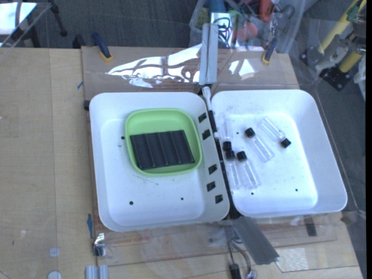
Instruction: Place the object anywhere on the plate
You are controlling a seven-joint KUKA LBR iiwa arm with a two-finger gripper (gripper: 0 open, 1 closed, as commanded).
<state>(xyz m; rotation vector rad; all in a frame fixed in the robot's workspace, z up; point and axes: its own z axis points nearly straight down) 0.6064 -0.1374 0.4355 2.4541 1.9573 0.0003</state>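
A green, rounded-square plate (135,124) sits in the left white bin (110,202). A dark ribbed rectangular object (161,149) lies flat on the plate, filling most of its middle. In the right white bin (317,173) lie several clear tubes with black caps: one (275,132) toward the upper right, one (257,145) near the middle, and two (243,172) side by side lower down.
A grey divider strip with black clips (210,156) runs between the two bins. Behind the bins, a clear box of coloured items (250,7) and crinkled plastic sheeting (163,68) lie on the wooden bench.
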